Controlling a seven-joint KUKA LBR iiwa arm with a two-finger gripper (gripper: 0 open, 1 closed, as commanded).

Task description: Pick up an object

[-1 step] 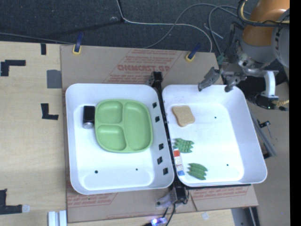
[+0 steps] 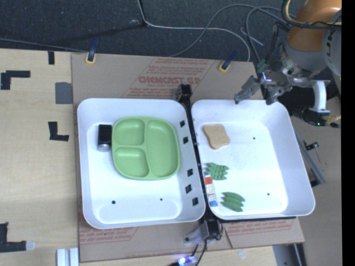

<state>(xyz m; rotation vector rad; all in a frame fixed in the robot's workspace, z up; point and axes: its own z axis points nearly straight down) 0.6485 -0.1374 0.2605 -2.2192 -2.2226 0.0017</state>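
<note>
From above the tabletop, the right bin (image 2: pixel 277 165) holds four small things, all toward its left side. A tan, toast-shaped piece (image 2: pixel 216 136) lies flat near the bin's far left corner. Nearer along the left wall sits a ruffled green leafy piece (image 2: pixel 217 171), and just beside it a slim white tube with red and blue marks (image 2: pixel 209 189) lies against the wall; its print is too small to read. A green pod-shaped bunch (image 2: pixel 233 201) rests near the near left corner.

The left bin (image 2: pixel 91 148) carries a pale green divided plate (image 2: pixel 146 147) with three compartments at its middle, and a small black and silver block (image 2: pixel 104 137) touching the plate's left rim; what it is I cannot make out.

The gripper (image 2: pixel 259 91) hangs over the right bin's far edge, with nothing between its fingers, which look spread apart, though they are dark and blurred. The arm (image 2: pixel 313 21) above is cut off by the view's top right corner
</note>
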